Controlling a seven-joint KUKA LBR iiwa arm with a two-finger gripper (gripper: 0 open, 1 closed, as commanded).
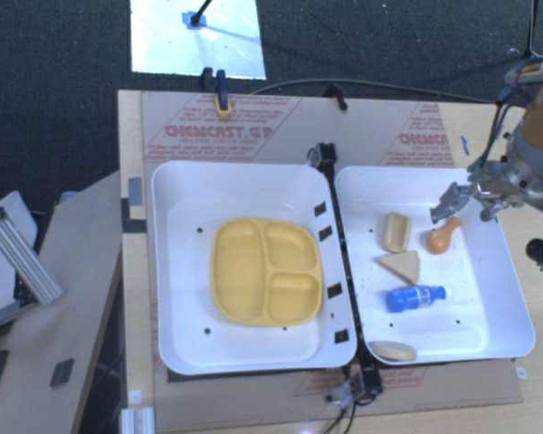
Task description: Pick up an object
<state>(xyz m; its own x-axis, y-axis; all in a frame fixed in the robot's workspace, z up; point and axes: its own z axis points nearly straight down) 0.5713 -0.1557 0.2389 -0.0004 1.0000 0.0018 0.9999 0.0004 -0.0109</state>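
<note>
The pincer point(467, 203) hangs open at the right of the frame, above the right bin point(498, 333). An orange pear-shaped piece point(441, 237) lies just below it, ungripped.

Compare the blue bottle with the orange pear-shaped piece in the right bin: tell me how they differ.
The blue bottle is blue with a white cap; the orange pear-shaped piece is plain orange. The bottle is a straight cylinder, longer than the pear piece, which is a bulb with a narrow neck. The bottle lies in the middle of the right bin; the pear piece lies farther back, just below the gripper. Both lie on their sides.
</note>
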